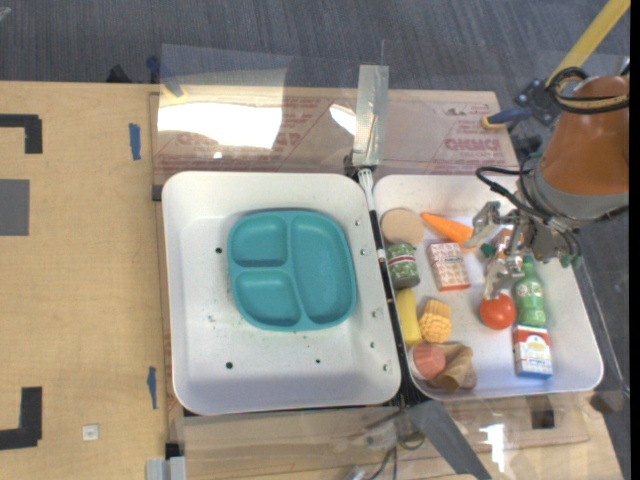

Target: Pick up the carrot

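Grey carpet lies beyond a pale wooden bench, and on that bench two shallow white bins sit side by side. My claw hangs over the right white bin, near its far side, with my grey arm and its orange band rising behind it toward the right edge. Whether my claw is released or clenched I cannot tell; the metal parts blur together from this height.

The small orange carrot lies in the same bin just to my claw's left and slightly farther from the camera, apart from my claw. Left of the carrot rests a round tan bun. Nearer than the carrot lies a small pink-and-white carton. Below my claw sit a red tomato and a green bottle, with a red-and-blue juice box nearer still. Well to my left, the other white bin holds a teal divided plate.
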Robot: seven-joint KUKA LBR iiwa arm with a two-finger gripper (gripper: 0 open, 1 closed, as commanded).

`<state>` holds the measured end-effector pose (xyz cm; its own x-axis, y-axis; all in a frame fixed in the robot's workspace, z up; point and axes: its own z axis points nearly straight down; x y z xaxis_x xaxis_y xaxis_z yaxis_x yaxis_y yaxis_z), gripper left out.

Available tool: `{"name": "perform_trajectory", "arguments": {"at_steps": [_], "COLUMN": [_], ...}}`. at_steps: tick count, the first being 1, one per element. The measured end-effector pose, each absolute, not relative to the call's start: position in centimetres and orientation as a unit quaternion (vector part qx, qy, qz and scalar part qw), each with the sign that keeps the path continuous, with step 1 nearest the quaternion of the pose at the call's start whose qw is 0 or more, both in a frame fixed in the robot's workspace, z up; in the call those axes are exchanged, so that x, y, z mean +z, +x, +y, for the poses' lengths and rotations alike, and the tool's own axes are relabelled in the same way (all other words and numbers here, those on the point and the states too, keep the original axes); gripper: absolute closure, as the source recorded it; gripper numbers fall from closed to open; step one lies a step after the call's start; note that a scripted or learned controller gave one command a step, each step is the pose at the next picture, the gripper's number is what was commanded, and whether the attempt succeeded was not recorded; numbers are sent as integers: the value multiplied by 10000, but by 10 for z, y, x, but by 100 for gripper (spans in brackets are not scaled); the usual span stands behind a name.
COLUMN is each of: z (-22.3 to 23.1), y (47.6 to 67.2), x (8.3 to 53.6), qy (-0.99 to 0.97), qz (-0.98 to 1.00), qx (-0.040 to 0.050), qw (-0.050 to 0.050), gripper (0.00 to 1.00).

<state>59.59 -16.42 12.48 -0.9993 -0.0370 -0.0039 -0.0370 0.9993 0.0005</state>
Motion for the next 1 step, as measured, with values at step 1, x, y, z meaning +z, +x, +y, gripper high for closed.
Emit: {"name": "perform_trajectory", "arguments": {"at_steps": [1], "z": [-121], "y": [618], "x": [89], "qy": [34], "qz": [10000], "qx": [2], "qw": [50], "gripper": [0]}}
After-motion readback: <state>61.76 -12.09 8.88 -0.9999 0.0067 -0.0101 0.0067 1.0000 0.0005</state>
